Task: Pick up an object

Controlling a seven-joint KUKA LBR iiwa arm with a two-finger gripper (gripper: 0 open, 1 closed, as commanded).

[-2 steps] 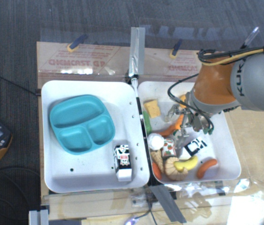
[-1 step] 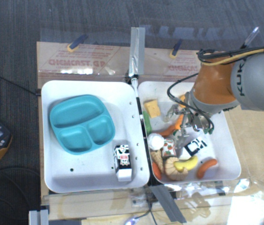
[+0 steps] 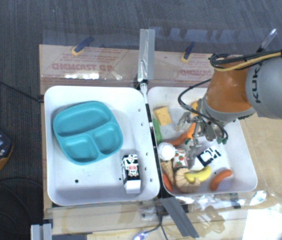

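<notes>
My gripper (image 3: 193, 146) hangs low over the middle of the right bin (image 3: 247, 160), under the orange wrist band. It is just above a small red-and-white box (image 3: 180, 158) and next to a black-and-white block (image 3: 209, 155). Around it lie an orange carrot (image 3: 183, 137), a white ball (image 3: 166, 151), a yellow banana (image 3: 199, 174), a tan bread piece (image 3: 180, 179), a red sausage (image 3: 220, 179) and a yellow cracker (image 3: 162, 116). The wrist hides part of the bin behind it. I see no object between the gripper's parts.
The left bin (image 3: 56, 186) holds a teal divided plate (image 3: 86, 131) and a cow-patterned carton (image 3: 130, 172) near its front right corner. A raised divider (image 3: 150, 134) separates the bins. A cable loops beside the wrist.
</notes>
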